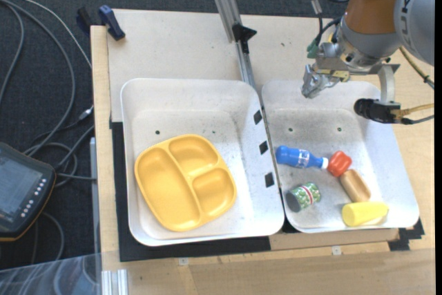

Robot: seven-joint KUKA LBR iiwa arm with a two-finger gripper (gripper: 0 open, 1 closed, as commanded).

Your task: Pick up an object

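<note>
Your end effector (316, 84) hangs over the far edge of the right bin (407, 179), near its back left corner. It's seen from above at a slant, and I can't tell how it's set. Nothing shows between its tips.

All the pickable items sit in the right bin, toward the near side, well apart from the end effector:
- blue bottle (301, 158) lying on its side, roughly mid-bin, white neck pointing right
- red cap (339, 163) just beside the bottle's neck end
- tan cylinder (355, 184) angled, its upper end touching the red cap
- yellow block (364, 213) at the near right corner, just beside the tan cylinder's lower end
- green can (304, 195) on its side, near the front left of the bin, below the bottle

The left bin (138, 97) holds a yellow divided tray (184, 180), three compartments, sitting toward the near left.

Both bins rest on the desk (173, 45). A blue clamp (110, 21) sits at the desk's far left corner.
</note>
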